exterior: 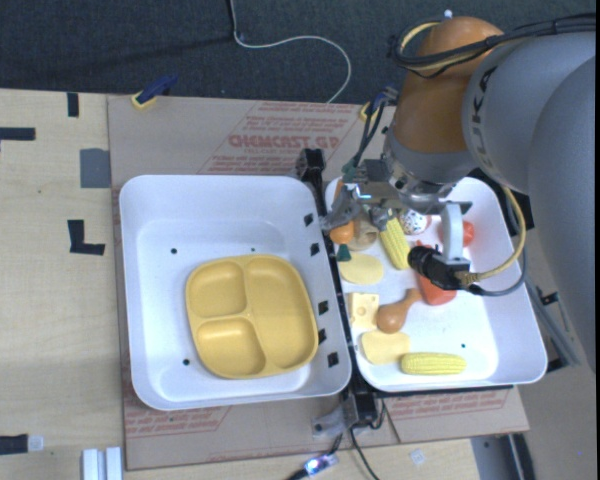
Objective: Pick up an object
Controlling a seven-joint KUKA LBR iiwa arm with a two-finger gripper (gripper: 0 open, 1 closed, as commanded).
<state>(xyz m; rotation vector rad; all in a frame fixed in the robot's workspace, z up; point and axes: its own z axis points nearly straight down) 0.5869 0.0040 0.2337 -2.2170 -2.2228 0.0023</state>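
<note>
Now I see the arm looming over the right bin, while the left bin carries a yellow plate. My claw hangs at the right bin's upper-left corner; I cannot tell whether it is apart or together. Nearest is the upright corn, just right of the claw, long axis running toward the bin's near side. A second corn lies crosswise, well apart.
</note>
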